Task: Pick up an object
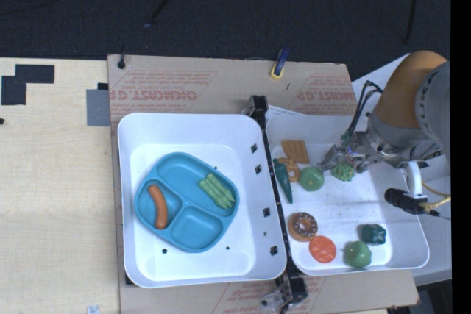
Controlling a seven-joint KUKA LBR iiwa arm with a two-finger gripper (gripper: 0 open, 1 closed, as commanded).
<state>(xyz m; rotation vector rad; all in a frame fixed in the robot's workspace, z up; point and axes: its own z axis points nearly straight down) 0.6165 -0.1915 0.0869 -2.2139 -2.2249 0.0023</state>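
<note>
My gripper hangs low over the upper part of the right bin, reaching in from the right. A small green broccoli piece lies right under its tip, touching or nearly so. A round green fruit sits just left of it. Further left are a tan waffle and a dark green chili pepper. Along the bin's front lie a brown donut, a red tomato, a green apple and a dark green bell pepper.
The left bin holds a blue divided plate with an orange sausage and green beans. A ridge with black clips separates the two bins. Cardboard lies under both bins.
</note>
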